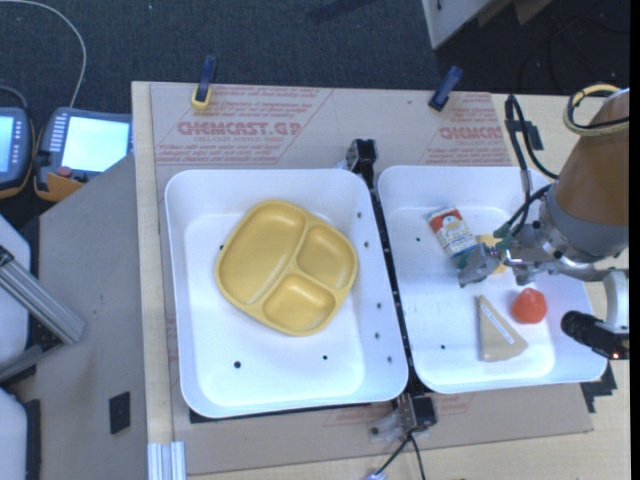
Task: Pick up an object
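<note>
Item: grey two-finger pincer (478, 265), largely masked by its own wrist and cabling; whether its fingers were parted or closed could not be told. Its tip lay at the lower end of the small red-and-white printed packet (452, 231), touching or overlapping it; no object was clearly seen between the fingers.

Item: grey arm with a broad orange band (597, 173), cut off at the right edge, reaching in over the right shallow white plastic bin (432, 363) with its wrist angled down toward the packet.

Item: the packet, boxy, slightly tilted, print too small to read, lying in the right bin's upper middle.

Item: round orange-red ball (530, 305), smooth, below and right of the packet, apart from it.

Item: beige wedge-shaped block (497, 332), matte, triangular, directly below the packet and just beside the ball.

Item: yellow moulded plastic plate with three compartments (288, 265), rounded corners, glossy, in the left shallow white plastic bin (200, 358), well left of the packet.

Item: tan counter (300, 113) with red lettering, partly covered by both bins.
</note>
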You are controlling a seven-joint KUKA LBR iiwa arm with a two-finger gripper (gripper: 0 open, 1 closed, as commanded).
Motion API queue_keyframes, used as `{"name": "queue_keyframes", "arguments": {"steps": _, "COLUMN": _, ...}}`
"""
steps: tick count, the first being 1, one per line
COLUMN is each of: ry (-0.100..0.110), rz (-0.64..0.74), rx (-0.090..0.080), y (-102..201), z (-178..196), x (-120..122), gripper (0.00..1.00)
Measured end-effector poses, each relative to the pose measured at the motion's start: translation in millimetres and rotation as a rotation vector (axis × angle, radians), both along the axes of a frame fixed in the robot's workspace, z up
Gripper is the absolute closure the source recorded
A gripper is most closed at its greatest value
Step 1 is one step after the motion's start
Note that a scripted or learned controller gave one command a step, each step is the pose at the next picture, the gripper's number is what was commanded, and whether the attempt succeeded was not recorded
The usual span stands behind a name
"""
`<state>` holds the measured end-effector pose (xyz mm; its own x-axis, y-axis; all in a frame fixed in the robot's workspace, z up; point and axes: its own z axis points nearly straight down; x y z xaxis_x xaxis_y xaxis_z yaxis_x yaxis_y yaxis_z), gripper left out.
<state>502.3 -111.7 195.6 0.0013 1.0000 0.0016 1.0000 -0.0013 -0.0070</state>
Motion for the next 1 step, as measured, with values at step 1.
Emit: {"name": "queue_keyframes", "arguments": {"steps": 1, "ry": 0.002, "rz": 0.0, "rx": 0.001, "y": -4.4, "z": -60.0, "x": -8.5, "gripper": 0.0}}
